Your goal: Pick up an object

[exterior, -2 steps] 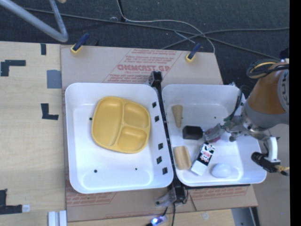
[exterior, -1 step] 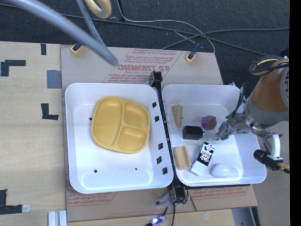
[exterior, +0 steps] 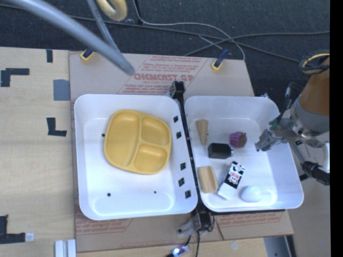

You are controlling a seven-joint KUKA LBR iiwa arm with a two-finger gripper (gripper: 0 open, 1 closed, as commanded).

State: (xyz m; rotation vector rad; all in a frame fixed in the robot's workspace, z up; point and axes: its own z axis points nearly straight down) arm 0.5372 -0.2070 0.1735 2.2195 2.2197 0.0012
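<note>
Two shallow white bins sit side by side on a cardboard sheet (exterior: 161, 74) laid over the wooden bench (exterior: 32, 143).

Left bin (exterior: 86, 159): one item, a yellow divided plate (exterior: 138, 142) with three compartments, lying flat toward the upper middle of the bin.

Right bin (exterior: 284, 181): six items.
- One tan cone (exterior: 202, 130), near the dividing wall, wide end up-frame.
- One small purple object (exterior: 238, 139), right of the cone, apart from it.
- One black block (exterior: 220, 150), just below and left of the purple object.
- One tan bread-like piece (exterior: 207, 179), close to the dividing wall in the lower part.
- One black-and-white carton (exterior: 231, 180), tilted, just right of the bread-like piece.
- One white rounded object (exterior: 251, 194), beside the carton's lower end, hard to separate from the bin floor.

The gripper (exterior: 266, 142) hangs over the right bin's right-hand side, near the purple object but not touching it. Nothing is seen between its fingers; whether they are spread or closed cannot be told at this size.

Surroundings: two yellow clamps (exterior: 87, 54) (exterior: 220, 61) hold the cardboard's top edge. One grey pole (exterior: 69, 23) crosses the upper left above the bench. Cables (exterior: 225, 36) trail over the dark floor behind.
</note>
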